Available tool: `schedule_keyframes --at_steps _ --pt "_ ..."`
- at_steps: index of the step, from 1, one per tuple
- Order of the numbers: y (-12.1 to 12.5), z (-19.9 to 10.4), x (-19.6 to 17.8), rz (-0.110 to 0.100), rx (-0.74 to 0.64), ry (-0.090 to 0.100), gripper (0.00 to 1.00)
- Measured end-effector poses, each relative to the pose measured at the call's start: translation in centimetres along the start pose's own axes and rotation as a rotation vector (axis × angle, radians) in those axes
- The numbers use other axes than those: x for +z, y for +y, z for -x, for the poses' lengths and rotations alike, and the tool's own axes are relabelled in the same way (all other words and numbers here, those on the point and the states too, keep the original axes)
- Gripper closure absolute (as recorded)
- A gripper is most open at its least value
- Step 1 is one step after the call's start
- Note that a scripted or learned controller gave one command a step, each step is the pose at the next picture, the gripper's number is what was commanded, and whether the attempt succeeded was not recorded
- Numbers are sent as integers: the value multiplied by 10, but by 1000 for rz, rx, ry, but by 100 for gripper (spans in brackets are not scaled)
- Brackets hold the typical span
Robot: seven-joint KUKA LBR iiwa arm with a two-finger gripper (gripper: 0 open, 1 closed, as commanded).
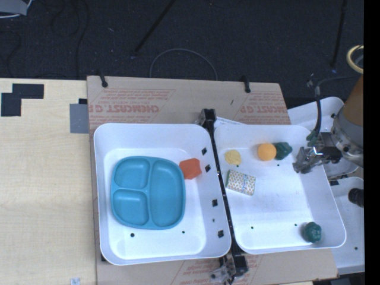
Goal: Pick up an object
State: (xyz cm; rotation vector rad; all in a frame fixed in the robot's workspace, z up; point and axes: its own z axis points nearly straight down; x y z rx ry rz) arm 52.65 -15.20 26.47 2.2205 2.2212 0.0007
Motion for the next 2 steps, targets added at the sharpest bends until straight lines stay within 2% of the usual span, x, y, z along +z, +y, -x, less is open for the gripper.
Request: schedule_keyframes --at_steps 2 --pt "-12 -98 28 -6 -3 2 100"
